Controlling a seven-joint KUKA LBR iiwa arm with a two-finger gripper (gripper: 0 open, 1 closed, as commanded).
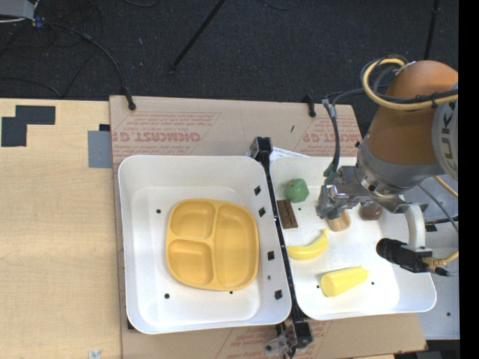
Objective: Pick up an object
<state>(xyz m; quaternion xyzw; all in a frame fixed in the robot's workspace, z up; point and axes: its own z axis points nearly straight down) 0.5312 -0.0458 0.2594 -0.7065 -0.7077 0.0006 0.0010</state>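
Left bin (138, 200) has a yellow divided plate (212, 243). Right bin (389, 294) holds a green ball (297, 190) at the far side, a banana (308, 248), and a yellow block (343, 281) nearest. Gripper (334, 209) sits right of the ball, can't tell its grip.

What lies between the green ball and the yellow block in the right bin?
In the camera view, the banana lies between the green ball and the yellow block, on the white floor of the right bin.
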